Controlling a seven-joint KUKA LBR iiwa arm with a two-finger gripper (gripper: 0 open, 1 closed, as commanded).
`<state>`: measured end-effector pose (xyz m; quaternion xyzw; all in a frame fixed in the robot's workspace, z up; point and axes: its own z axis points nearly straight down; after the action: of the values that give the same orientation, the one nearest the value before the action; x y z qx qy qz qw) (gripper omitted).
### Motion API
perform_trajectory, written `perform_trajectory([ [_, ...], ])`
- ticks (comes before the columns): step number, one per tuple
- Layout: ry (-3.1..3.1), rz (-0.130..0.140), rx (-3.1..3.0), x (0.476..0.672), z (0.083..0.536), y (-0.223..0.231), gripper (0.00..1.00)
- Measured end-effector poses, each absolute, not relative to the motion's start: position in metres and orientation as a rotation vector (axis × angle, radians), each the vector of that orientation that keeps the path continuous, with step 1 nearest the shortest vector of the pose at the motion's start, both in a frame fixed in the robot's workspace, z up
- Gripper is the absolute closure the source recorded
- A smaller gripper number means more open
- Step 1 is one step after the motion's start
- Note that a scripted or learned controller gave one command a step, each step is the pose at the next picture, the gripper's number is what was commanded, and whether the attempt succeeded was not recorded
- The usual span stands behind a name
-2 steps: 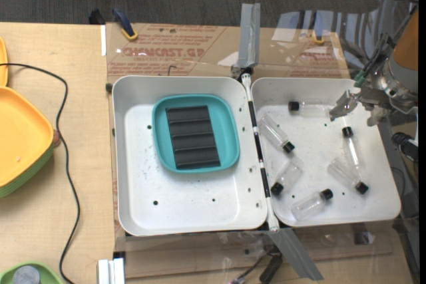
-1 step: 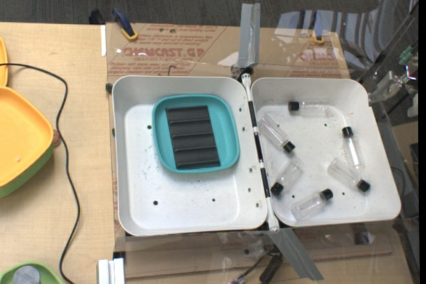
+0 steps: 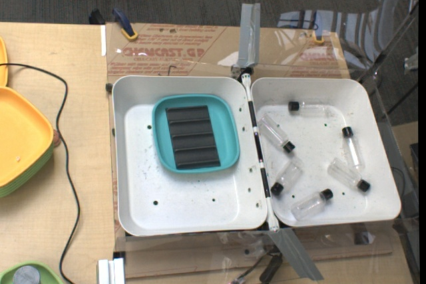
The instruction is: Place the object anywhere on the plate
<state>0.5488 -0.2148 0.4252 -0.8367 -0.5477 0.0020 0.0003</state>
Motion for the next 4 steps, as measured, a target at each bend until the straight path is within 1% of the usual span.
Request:
perform_trajectory([
  [1, -1.448, 0.009, -2.787, 0.547, 0.439, -0.213, 0.00],
  [2, -1.205, 0.009, -2.899, 0.520, 0.440, -0.215, 0.00],
  [4, -0.660, 0.009, -3.070, 0.478, 0.440, -0.222, 0.00],
])
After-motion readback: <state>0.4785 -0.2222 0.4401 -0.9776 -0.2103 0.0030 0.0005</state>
